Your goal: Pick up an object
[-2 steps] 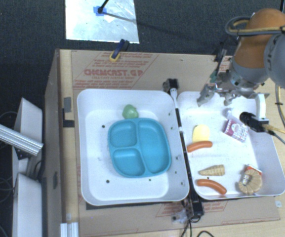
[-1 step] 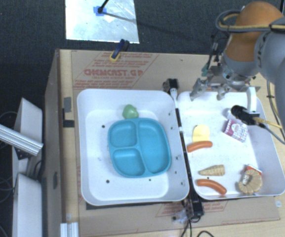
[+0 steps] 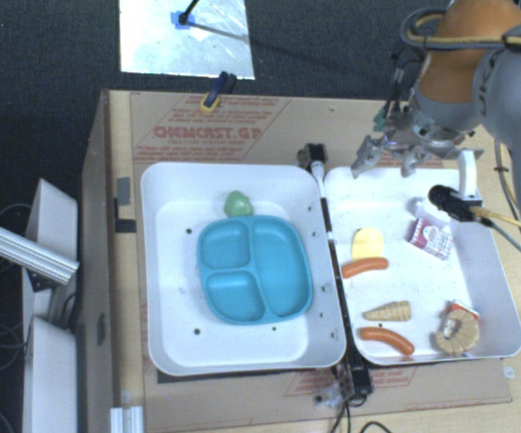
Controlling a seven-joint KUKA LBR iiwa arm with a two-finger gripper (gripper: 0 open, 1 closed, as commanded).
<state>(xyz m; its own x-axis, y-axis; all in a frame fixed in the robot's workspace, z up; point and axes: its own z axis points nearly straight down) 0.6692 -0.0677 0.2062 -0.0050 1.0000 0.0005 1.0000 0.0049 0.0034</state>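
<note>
Dark carpet surrounds the bench [image 3: 242,124], where two white bins sit side by side. Left bin [image 3: 165,269] holds a blue divided plate [image 3: 253,269] with a green item [image 3: 237,205], perhaps a fruit, touching its far edge. Right bin [image 3: 495,278] holds two sausages [image 3: 365,266], a yellow piece [image 3: 367,241], a cone [image 3: 388,311] and a pink packet [image 3: 430,237]. The gripper [image 3: 388,156] hovers over that bin's far edge, jaws spread wide, holding nothing.
</note>
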